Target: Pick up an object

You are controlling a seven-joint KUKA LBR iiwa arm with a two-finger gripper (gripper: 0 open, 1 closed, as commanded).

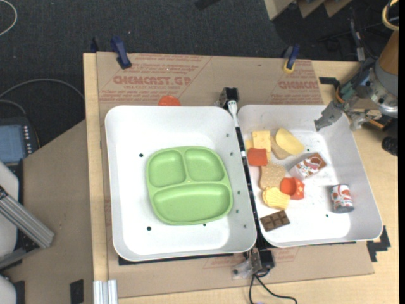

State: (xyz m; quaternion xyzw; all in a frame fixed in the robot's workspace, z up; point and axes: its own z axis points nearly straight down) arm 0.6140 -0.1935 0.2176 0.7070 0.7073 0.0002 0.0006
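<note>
Gripper (331,116) sits at upper right of frame, over the top right corner of the right bin (364,223). It shows as a grey pointed tip slanting down-left toward the bin rim. Nothing seen in it; can't tell whether it touches the rim. How far open: can't tell, the tip is too small and blurred.

Arm (380,84) comes in from the right edge, upper part of frame, wrist bent down-left toward the bin corner. Cables and dark fittings cluster round the wrist.

Right bin holds the pick items, all left-centre and lower, well apart from the gripper:
- yellow wedge (288,141) near top, w/ a pale yellow block (261,139) just left of it
- orange-red block (257,157) below that, near the bin's left wall
- tan slab (272,176) mid-bin
- red/white packet (308,166) right of the slab
- small red piece (290,187) below the packet, touching a ridged yellow piece (275,199)
- brown choc bar (274,220) at bottom left
- small can (342,197) lying toward the lower right, apart from the rest

Left bin (126,233) holds a green tray (188,185) w/ three compartments, about centre.

Both bins sit on a cardboard sheet (152,75) w/ red print, held by blue clamps (120,51) at its top edge.
</note>
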